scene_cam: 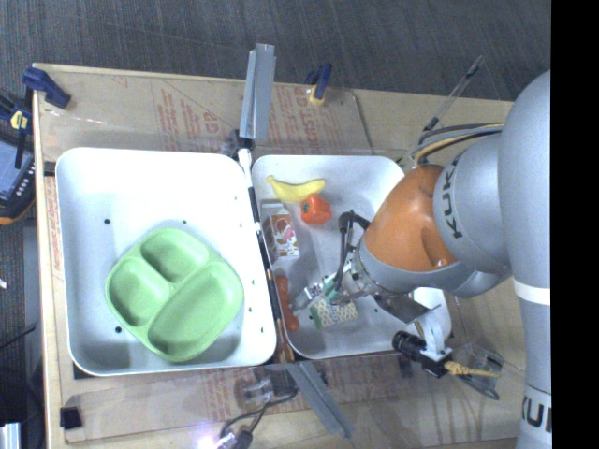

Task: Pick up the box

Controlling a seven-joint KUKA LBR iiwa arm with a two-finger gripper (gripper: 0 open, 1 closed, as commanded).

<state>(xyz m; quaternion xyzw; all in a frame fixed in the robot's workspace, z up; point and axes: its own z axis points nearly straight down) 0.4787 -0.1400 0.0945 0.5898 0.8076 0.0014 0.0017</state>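
Note:
The box (283, 235) is a small white and reddish-brown carton. It lies flat in the right bin (374, 168), against the bin's left wall. My gripper (323, 293) is low in the same bin, below and to the right of the box and apart from it. Its tip sits just above a small speckled packet (335, 313). The orange wrist band (412, 232) and the grey arm hide the right part of this bin.
A yellow banana (297, 189) and a red-orange fruit (316, 210) lie just behind the box. A thin red item (284, 297) lies along the left wall in front of the box. The left bin (84, 185) holds a green divided plate (175, 293).

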